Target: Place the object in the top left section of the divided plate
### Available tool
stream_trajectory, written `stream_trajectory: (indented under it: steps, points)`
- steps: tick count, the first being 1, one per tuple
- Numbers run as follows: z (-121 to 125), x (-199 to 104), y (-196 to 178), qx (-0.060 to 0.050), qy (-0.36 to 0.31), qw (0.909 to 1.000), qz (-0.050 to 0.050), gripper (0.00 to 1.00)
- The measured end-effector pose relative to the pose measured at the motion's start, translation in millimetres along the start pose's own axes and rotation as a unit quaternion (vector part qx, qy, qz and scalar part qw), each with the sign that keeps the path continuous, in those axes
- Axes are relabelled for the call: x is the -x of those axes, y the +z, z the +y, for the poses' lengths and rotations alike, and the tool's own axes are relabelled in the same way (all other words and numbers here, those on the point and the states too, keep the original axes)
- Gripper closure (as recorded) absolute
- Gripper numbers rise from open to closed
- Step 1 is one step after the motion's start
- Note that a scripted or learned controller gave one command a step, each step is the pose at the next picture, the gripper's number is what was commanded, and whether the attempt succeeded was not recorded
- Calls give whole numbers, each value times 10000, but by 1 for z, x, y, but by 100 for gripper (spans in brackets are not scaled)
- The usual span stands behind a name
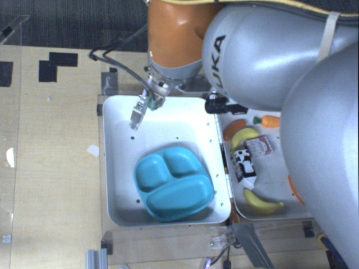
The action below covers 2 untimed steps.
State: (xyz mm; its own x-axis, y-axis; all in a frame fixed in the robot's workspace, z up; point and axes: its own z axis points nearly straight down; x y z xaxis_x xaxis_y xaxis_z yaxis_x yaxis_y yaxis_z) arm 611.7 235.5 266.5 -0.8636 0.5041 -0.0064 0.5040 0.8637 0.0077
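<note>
Grey arm (280, 66) with orange band reaches from the right across both white bins; wooden worktop (50, 167) beneath. Left bin (120, 150) carries a blue divided plate (174, 182), all sections bare. Right bin (269, 212) holds two bananas (262, 202), a carrot (269, 121) and a small carton (258, 147). Gripper (138, 112) hangs over left bin's upper corner, well apart from the plate; fingers' state cannot tell; nothing visible between them

A robotics laboratory: a grey KUKA arm (269, 55) with an orange band reaches over a pale wooden bench (50, 167) bearing two shallow white bins (112, 150), black fiducial-style markings (56, 65) and loose cabling (120, 66).
</note>
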Motion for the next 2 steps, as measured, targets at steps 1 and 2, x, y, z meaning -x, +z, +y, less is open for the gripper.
stream_trajectory:
  steps: [1, 2]
  points:
    - [-3, -3, 116, -29, 210, 9998, 25, 0]
    - [-1, -2, 103, 4, 199, 9998, 3, 100]
